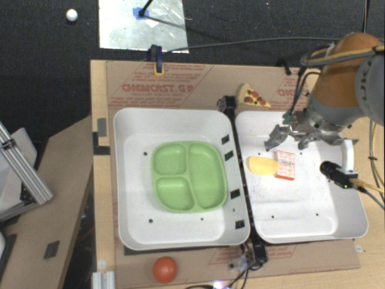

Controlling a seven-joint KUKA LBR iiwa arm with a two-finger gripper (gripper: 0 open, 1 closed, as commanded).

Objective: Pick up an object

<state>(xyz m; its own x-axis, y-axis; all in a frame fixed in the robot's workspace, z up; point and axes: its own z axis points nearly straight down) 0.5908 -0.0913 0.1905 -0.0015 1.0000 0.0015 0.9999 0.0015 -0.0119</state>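
In the right bin (313,221) lie a yellow rounded piece (262,165) and, touching its right side, a small red and white box (286,165). My gripper (290,139) hovers just behind them, over the bin's back part, with the grey arm and its orange band reaching in from the right. The fingers (274,140) are spread apart and open, and nothing sits between them. The left bin (132,221) holds a green divided plate (188,176).
A toy pizza slice (254,95) lies on the board behind the right bin. A red ball (164,268) rests on the board in front of the left bin. A blue and yellow clamp (156,59) grips the board's back edge.
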